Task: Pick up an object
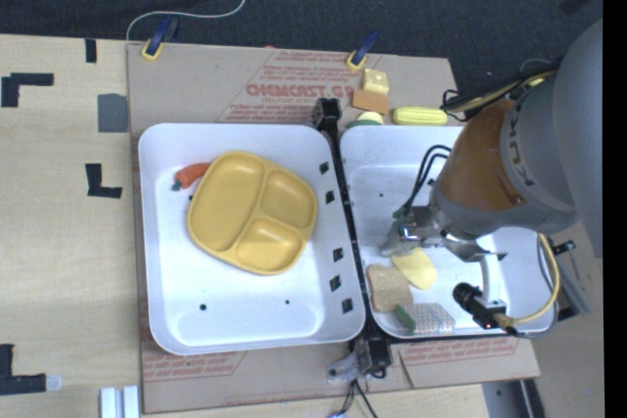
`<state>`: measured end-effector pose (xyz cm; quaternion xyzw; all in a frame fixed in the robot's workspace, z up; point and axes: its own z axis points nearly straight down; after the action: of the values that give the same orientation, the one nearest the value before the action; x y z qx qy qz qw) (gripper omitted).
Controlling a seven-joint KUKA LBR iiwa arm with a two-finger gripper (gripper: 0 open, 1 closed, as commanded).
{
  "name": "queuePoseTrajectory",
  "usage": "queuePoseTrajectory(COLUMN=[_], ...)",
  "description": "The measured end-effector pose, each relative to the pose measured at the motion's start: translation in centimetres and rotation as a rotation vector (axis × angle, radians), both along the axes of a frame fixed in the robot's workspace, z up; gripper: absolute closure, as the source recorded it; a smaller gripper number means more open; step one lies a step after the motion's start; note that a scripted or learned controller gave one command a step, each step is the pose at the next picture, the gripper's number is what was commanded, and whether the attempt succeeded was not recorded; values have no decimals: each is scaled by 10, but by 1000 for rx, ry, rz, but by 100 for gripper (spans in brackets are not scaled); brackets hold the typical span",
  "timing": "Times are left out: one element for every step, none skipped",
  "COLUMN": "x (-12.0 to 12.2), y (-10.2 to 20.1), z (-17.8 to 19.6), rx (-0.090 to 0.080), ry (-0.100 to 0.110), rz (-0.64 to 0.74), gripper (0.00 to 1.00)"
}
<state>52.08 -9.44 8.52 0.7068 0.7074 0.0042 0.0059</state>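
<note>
My gripper point(405, 236) is low in the right bin point(377, 162), at its left-centre, under the grey arm with the orange band. Just below it lies a pale yellow piece point(418, 268), touching or nearly touching the gripper's tip. A tan, bread-like slab point(388, 288) sits next to that piece on its lower left. A green-and-white mesh item point(423, 315) lies at the bin's front edge. The arm hides the middle and right of this bin.
The left bin point(167, 308) holds a yellow divided plate point(253, 211) with an orange carrot-like item point(190, 174) poking out at its upper left. Behind the right bin lie a tan block point(371, 94), a corn cob point(419, 116) and a small greenish piece point(368, 119).
</note>
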Motion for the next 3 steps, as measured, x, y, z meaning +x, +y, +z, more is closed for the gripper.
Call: queuePoseTrajectory(x=[65,-7,-13], y=[49,-7,-8], z=[106,86,-3], rx=[3,2,1], ry=[0,21,10], rz=[8,-7,-3], gripper=[0,0,0])
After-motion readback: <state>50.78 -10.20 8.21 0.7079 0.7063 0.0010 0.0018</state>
